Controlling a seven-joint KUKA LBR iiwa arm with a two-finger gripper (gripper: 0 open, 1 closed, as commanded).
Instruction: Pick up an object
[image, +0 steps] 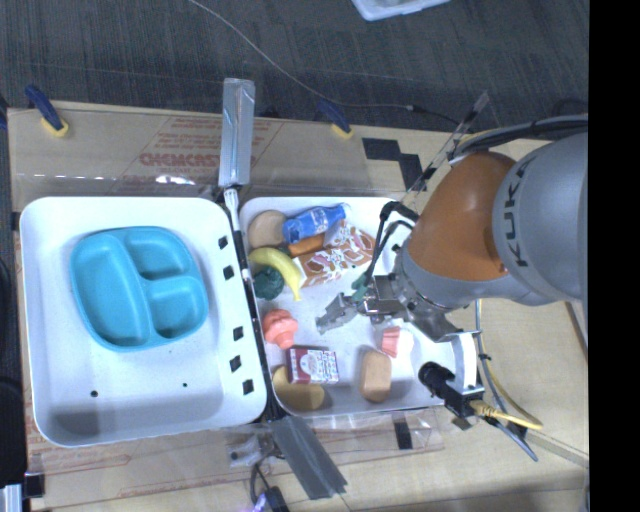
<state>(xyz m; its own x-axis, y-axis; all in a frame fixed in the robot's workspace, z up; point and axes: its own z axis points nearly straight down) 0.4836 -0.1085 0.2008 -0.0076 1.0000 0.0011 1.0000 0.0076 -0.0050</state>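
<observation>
The right bin (440, 400) holds several objects. Among them are a yellow banana (281, 267), a blue packet (314, 221), a patterned snack bag (340, 254), a brown round piece (265, 228), a dark green piece (268, 285) and a salmon-pink piece (280, 327). A red box (313, 364), a tan roll (376, 374) and a small pink piece (391, 341) lie there too. My gripper (342, 309) hangs over bare white floor in the middle of this bin, right of the banana and above the red box. It is open with nothing between its fingers.
The left bin (40, 400) holds a blue divided plate (140, 284). A metal divider (236, 130) stands at the back between the bins. The arm's orange band (465, 225) and grey body cover the right bin's right side. Another tan piece (298, 392) lies at the front rim.
</observation>
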